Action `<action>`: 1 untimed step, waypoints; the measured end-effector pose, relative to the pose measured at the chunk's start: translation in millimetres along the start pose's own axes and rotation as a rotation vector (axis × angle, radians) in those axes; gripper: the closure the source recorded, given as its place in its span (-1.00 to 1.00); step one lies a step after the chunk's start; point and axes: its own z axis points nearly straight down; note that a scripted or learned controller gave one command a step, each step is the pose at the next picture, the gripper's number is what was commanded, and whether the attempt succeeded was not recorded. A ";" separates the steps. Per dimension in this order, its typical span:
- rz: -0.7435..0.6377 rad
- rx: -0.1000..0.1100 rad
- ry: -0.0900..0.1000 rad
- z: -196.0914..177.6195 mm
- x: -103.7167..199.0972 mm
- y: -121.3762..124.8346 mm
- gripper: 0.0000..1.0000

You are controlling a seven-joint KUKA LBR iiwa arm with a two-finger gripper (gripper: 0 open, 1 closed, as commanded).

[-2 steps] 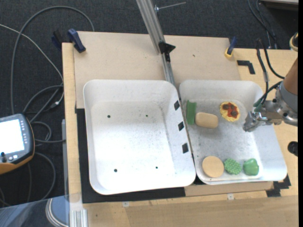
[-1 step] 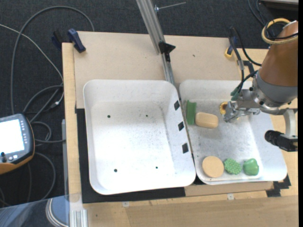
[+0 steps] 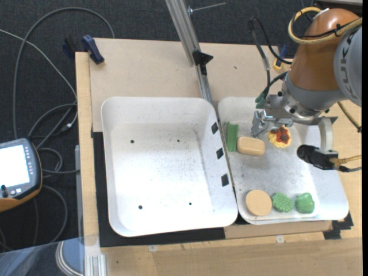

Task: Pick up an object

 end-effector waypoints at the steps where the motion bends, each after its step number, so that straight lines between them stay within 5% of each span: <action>1: 0.002 0.000 -0.001 5.6 45.9 31.3 1.00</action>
